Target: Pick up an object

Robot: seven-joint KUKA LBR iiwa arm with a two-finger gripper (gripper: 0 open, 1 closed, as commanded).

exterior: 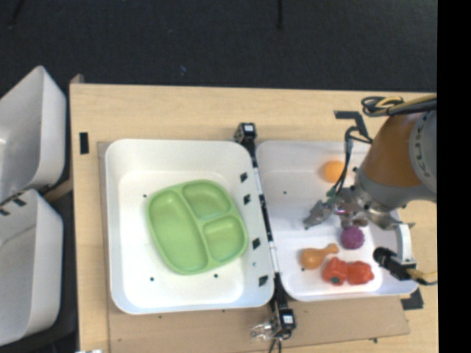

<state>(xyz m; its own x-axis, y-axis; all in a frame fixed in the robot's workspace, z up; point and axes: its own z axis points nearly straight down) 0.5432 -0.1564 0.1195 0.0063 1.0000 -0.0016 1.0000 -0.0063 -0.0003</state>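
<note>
A: Which step is this, would you say?

B: The reach, I think. The arm (pixel 397 160) comes in from the right and its hand (pixel 329 212) hangs over the middle of the right bin (pixel 294 160). Nothing sits between the fingers that I can make out, so no pick is done yet.

A: Are the fingers apart or together?

B: I cannot tell. The hand is small and dark against the white floor, and the wrist covers much of it.

A: What could it take?

B: Four things lie in that bin. A purple ball (pixel 352 237) sits just beside the hand, to its lower right. An orange ball (pixel 333 170) lies near the far wall, partly behind the arm. An orange pear-shaped toy (pixel 317 257) and a red toy (pixel 347 271) lie close together towards the near rim. The left bin (pixel 125 197) holds a green divided tray (pixel 196 226), well apart from the hand.

A: And the next move?

B: My guess: pick one target, centre above it, then descend straight. The purple ball seems nearest, but a round thing may roll off under an off-centre pinch.
</note>
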